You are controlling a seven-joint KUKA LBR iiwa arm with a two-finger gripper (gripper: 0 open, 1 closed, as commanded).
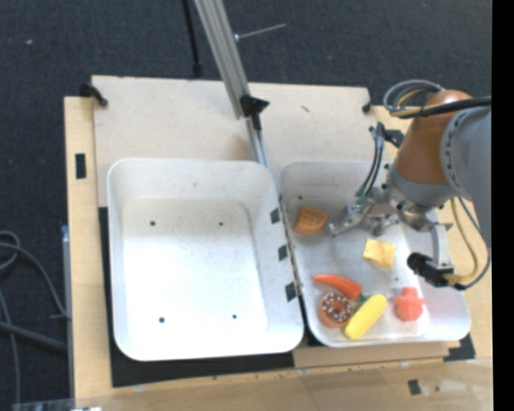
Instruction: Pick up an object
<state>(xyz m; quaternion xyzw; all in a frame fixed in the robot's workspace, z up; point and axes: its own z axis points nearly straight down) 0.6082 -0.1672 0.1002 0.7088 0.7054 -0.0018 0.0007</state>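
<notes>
I log a yellow corn cob (366,315) in the right bin (325,178), long axis toward 2 o'clock; gripper (360,217) state indiscernible.

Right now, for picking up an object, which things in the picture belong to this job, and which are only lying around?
Belong to the job:
- gripper
- right bin
- waffle piece
- cheese wedge
- chili pepper
- donut
- corn cob
- red fruit

Only lying around:
- left bin
- metal rail
- floor cables
</notes>
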